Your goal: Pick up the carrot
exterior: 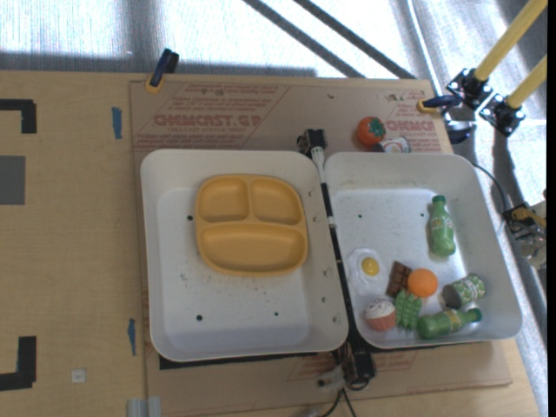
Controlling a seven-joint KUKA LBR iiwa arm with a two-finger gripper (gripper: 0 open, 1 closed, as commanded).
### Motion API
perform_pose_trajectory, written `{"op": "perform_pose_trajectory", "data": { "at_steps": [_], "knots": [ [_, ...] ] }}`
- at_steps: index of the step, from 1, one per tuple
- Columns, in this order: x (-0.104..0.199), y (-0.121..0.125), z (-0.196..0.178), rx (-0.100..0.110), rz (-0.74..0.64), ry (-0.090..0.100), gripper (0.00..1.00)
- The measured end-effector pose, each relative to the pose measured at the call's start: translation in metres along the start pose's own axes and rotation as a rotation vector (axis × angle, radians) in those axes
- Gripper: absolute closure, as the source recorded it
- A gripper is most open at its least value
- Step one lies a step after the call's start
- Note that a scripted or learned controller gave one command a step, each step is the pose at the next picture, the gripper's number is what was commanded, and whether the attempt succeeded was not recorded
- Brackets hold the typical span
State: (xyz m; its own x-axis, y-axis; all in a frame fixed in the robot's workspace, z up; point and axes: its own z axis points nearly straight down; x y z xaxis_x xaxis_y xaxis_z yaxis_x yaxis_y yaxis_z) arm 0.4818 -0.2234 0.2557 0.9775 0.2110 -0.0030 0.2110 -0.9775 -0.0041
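The carrot (420, 284) lies in the right bin (391, 198), near its front right corner. Its orange body points up and right, and its green leafy top (406, 307) points toward the front edge. It is packed among other toy foods: a brown chocolate bar (398, 278) touches its left side and a small green can (465, 291) sits to its right.
Also in the right bin are a fried egg (367, 266), a pink-and-white cupcake (380, 314), a lying green bottle (447, 321) and another green bottle (441, 225). A yellow divided plate (252, 222) sits in the left bin (174, 320). A tomato (370, 131) rests on the cardboard behind the bins.
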Motion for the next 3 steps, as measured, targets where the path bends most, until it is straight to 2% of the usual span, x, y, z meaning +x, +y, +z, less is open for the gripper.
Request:
{"op": "perform_pose_trajectory", "data": {
  "at_steps": [1,2,3],
  "knots": [
    [0.0,0.0,-0.01,0.0,-0.003,0.0,1.0],
    [0.008,-0.049,0.013,0.0,-0.007,0.0,1.0],
    [-0.003,0.0,-0.038,-0.005,-0.188,0.002,1.0]
  ]
}}
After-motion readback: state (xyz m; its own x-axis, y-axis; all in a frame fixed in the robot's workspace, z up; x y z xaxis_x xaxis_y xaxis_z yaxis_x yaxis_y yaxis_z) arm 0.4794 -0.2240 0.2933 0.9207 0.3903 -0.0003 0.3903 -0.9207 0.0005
